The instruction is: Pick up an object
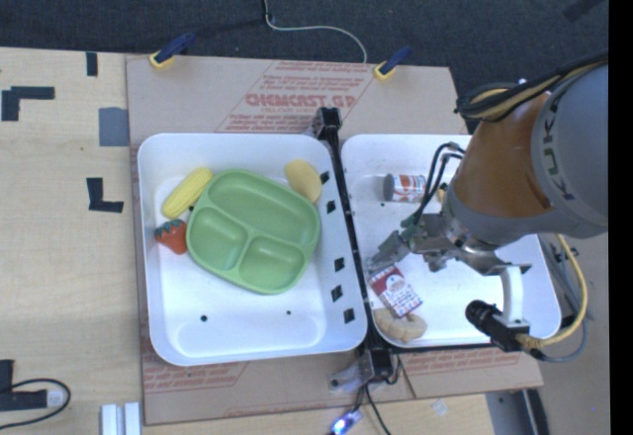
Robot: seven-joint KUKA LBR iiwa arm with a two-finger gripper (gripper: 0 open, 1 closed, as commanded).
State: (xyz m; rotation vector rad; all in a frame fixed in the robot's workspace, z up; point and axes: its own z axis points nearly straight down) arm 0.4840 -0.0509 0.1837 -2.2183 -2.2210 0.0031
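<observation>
Over the right bin (554,297), the grey arm (539,166) with its orange band is reaching in from the right, wrist bent down toward the bin's left half. Gripper (393,247) is hanging low above the white floor, just above a red-and-white packet (395,293). Whether anything is sitting in the claw cannot be told at this angle, nor how the claw is set.

Right bin contents: the red-and-white packet is lying flat near the dividing wall; a tan, lumpy item (401,326), possibly bread or a biscuit, is lying just below it at the front edge, touching or nearly so. A small can with a red label (405,187) is lying on its side toward the back, apart from the others.

Left bin (237,339): a green divided tray (254,230) is sitting in the middle. A yellow corn cob (186,191) is lying at its upper left, a red strawberry-like piece (172,235) just below that, and a yellow lemon-shaped item (304,179) at the tray's upper right.
</observation>
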